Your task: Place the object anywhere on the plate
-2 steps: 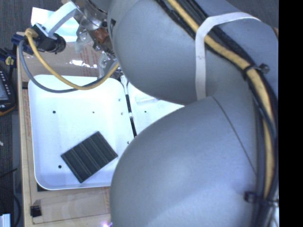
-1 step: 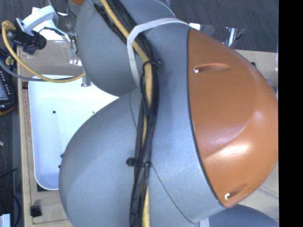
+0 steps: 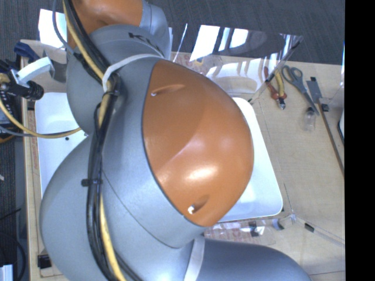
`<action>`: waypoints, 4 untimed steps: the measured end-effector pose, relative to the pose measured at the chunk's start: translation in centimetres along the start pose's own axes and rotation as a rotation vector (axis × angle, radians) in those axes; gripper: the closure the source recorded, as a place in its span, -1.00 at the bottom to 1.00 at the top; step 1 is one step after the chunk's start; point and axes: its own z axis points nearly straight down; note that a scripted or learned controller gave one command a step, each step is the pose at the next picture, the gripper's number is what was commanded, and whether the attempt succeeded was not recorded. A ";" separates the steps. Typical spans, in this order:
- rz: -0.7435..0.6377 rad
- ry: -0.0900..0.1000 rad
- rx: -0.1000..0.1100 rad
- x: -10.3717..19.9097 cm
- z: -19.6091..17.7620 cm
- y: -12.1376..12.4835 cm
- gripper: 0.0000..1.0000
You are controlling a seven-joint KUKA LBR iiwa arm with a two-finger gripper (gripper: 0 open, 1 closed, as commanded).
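Observation:
The grey arm with its big orange shell [image 3: 196,145] looms close to the camera and covers most of both white bins. A strip of the right bin [image 3: 266,183] shows past the orange shell, and a corner of the left bin [image 3: 53,119] shows at the left. The arm hides the plate, the object and the insides of the bins.
On the bench to the right of the bins lie pliers [image 3: 275,86], scissors [image 3: 299,81] and a few small tools. Cables [image 3: 17,92] and a white clip sit at the left edge. A clear shield [image 3: 246,43] stands at the back.

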 end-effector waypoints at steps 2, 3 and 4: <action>-0.008 -0.002 0.006 -10.5 10.7 8.5 1.00; -0.829 0.003 0.005 -5.1 2.3 7.0 1.00; -0.629 0.004 0.006 -7.7 -4.6 11.2 1.00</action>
